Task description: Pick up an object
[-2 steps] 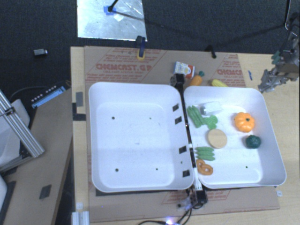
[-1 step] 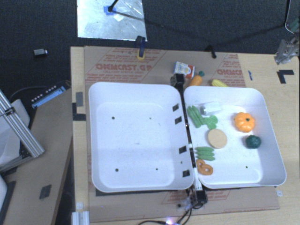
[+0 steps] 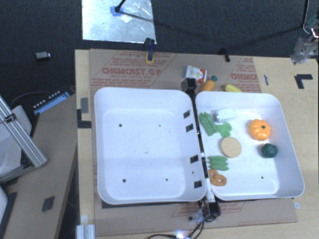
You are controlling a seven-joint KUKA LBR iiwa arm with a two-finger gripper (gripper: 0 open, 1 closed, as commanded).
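pretzel (image 3: 217, 178) tan, looped, right bin's (image 3: 284, 183) near edge | pumpkin (image 3: 259, 129) orange | tool (image 3: 305, 48) state: cannot tell, possibly cropped

2 bins (image 3: 144, 148): smooth white plastic, slight gloss. Bench board (image 3: 124, 68): matt brown cardboard, printed. Floor sheet (image 3: 117, 14): shiny metal.

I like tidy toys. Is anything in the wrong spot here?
Yes. A carrot and a banana lie on the bench behind the right bin, outside it. The pumpkin, cookie and pretzel sit inside the bin.
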